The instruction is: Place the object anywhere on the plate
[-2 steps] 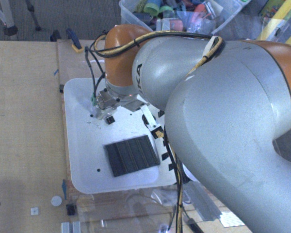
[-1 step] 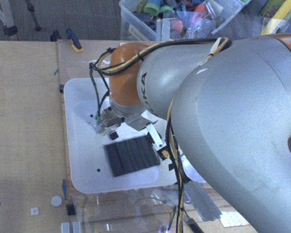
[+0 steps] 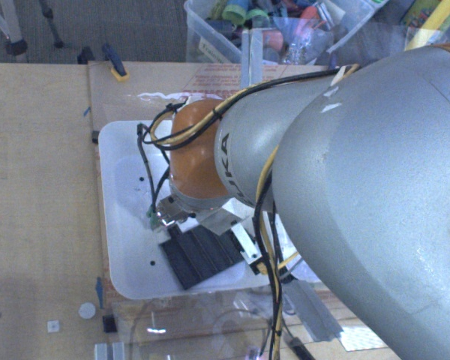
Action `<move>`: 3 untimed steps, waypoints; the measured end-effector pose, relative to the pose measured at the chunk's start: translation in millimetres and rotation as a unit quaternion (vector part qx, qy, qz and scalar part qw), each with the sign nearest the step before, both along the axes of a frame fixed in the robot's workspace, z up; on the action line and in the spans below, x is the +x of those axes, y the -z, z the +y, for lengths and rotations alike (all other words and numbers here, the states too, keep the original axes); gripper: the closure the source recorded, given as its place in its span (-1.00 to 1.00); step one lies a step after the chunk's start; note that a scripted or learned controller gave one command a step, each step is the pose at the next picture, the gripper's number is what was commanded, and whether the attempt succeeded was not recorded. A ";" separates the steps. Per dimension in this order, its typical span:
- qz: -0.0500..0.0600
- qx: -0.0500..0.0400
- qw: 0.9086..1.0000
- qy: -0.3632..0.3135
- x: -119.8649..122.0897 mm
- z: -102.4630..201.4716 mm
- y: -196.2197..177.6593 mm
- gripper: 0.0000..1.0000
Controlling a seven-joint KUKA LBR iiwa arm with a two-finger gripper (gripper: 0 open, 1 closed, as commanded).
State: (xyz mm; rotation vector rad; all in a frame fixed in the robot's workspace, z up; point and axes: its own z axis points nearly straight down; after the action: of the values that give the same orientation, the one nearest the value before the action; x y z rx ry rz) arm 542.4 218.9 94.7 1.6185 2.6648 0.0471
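Where the arm [image 3: 345, 171] looms — white bin [image 3: 124, 201] beneath.

From my remote seat I see a clear plastic tub [image 3: 285, 13] of mixed colourful toys at twelve o'clock (contents too jumbled to name). A blue-and-yellow clamp [image 3: 115, 61] sits at eleven o'clock on the tan bench [image 3: 37, 201]. A small white disc [image 3: 86, 310] lies at seven o'clock.
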 end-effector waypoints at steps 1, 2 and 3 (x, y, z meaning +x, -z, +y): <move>0.016 -0.009 0.989 -0.144 -6.4 -12.4 -89.0 1.00; 0.013 -0.006 0.998 -0.056 -57.2 -3.2 -2.9 1.00; -0.009 0.000 0.943 -0.332 -56.7 -25.0 -2.3 1.00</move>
State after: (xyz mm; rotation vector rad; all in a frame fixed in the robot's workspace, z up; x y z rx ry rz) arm 485.8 194.0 96.9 0.6401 3.0469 0.0697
